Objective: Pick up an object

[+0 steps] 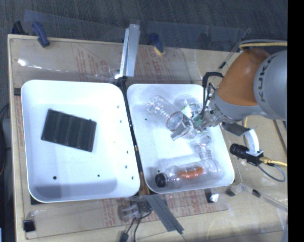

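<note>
My arm [253, 84] reaches in from the right, KUKA lettered on its grey casing, pincer [185, 126] low in the right bin [142, 135] among clear bottles; whether it's apart or together, I cannot tell. A black-capped bottle [185, 174] lies lengthwise along the near wall, cap pointing left

A robotics lab: clamped bench [66, 54], two white bins [31, 135], loose cables [273, 168].

Wooden bench [66, 213] bears two white bins [73, 185] [142, 150] side by side.
</note>
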Robot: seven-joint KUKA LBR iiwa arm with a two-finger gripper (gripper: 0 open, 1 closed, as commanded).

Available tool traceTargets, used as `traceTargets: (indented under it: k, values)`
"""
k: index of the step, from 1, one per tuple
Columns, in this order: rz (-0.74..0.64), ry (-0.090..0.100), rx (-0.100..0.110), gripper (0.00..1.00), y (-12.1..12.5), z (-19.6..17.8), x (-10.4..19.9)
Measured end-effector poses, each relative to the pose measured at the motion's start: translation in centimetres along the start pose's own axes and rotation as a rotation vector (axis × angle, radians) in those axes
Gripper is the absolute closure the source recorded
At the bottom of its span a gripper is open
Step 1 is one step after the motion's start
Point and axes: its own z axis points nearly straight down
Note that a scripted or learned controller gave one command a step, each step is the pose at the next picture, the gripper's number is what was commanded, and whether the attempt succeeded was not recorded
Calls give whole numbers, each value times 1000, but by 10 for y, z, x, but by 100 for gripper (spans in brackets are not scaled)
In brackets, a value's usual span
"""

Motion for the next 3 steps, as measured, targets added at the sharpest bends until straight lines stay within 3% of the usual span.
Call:
traceTargets:
  k: [1, 2, 3]
  values:
    - [-165, -1, -2, 0, 62, 67, -19]
    - [-169, -2, -2, 100, 63, 55, -20]
    - [-224, -5, -5, 100, 118, -22, 19]
